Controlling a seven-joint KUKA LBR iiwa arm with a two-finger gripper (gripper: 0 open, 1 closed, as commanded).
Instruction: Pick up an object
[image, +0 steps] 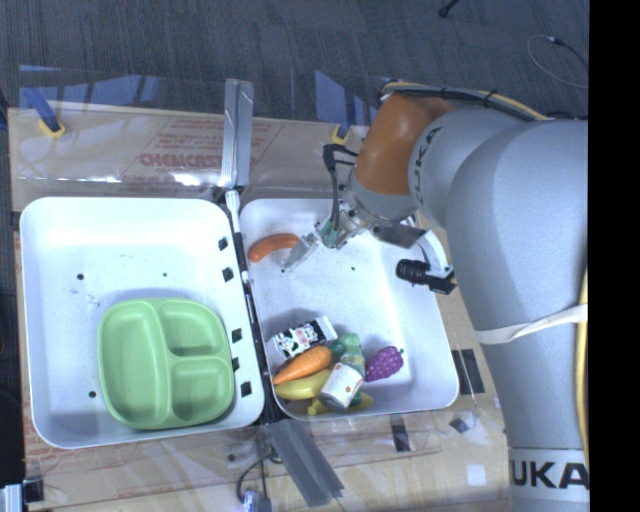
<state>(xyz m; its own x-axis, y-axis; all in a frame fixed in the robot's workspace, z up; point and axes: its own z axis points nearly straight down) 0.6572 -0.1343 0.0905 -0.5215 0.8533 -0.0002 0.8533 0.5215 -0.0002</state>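
My gripper (300, 255) hangs low over the back part of the right bin (400, 300), reaching in from under the orange wrist band. Just to its left lies an orange sausage (272, 245), close against the gripper tip; whether they touch is unclear. At the bin's front sits a cluster: a black-and-white carton (305, 338), a carrot (302, 365), a banana (303, 389), a small bottle with a green cap (345, 376) and purple grapes (383, 362).
The left bin (60, 260) holds a green divided plate (165, 362) at its front. A divider wall with black clips (240, 300) separates the two bins. The arm's grey body (510, 230) covers the right side of the bench.
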